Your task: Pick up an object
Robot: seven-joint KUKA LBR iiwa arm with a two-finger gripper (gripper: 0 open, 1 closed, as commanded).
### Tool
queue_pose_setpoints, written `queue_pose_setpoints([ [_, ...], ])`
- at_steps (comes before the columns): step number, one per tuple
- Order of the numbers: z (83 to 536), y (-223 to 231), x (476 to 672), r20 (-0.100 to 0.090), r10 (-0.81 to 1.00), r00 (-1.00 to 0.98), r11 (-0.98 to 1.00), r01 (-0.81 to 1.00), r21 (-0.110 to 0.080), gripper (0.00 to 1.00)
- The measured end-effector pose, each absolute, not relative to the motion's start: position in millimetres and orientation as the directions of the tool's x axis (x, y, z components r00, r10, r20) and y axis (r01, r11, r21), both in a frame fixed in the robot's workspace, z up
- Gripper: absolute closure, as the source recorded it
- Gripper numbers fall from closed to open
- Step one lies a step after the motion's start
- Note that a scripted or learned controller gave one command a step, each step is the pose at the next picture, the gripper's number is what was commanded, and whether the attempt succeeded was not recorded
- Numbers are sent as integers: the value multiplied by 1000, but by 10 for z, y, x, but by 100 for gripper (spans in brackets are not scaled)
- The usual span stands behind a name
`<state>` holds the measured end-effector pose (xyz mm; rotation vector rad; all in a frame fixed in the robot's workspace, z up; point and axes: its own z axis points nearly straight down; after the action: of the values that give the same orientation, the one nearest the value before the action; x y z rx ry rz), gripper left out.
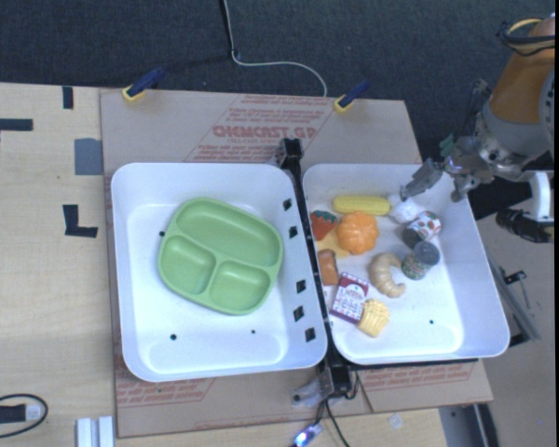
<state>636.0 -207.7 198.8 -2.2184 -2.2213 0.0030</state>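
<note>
Grey arm with orange band [526,82] at the right edge, reaching in over the far right corner of the right bin [480,291]. Gripper [438,187] poised above that corner, fingers [417,186] spread wide, nothing between them. Hangs just beyond a small white lump [405,212], not visibly touching it.

All loose pieces in the right bin, crowded toward its left and middle:
- yellow banana-like piece [361,204] at the far side, lying crosswise
- orange fruit [357,233] just in front of it, touching or nearly so
- red piece [321,223] beside the orange fruit, against the left wall
- brownish-orange stick [328,266] nearer the camera, along the same wall
- red-and-white box [349,296], tilted, with a yellow corn cob [374,318] pressed to its near right corner
- pale croissant [388,275] in the middle, curved
- greyish can [419,259] just right of the croissant, with a white-and-red round thing [425,222] just beyond it — closest of the lot to the gripper after the white lump

Left bin [121,250] with a green divided plate [222,254] lying flat, turned askew, three compartments up.

Both bins side by side on a printed cardboard sheet [252,128], clipped at the far edge by two yellow-and-blue clamps [143,84]. Thin white cable [261,60] looping across the dark floor behind.
</note>
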Motion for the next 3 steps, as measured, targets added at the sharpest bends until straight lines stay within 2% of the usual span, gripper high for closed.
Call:
queue_pose_setpoints([
  [1, 2209, -1523, 5585, 2, 1000, -3, 3, 1000, -5, 0],
  [2, 2915, -538, 5111, 4, 1000, -10, 10, 1000, 1, 0],
  [3, 2290, 49, 4969, 2, 1000, -6, 6, 1000, -11, 0],
])
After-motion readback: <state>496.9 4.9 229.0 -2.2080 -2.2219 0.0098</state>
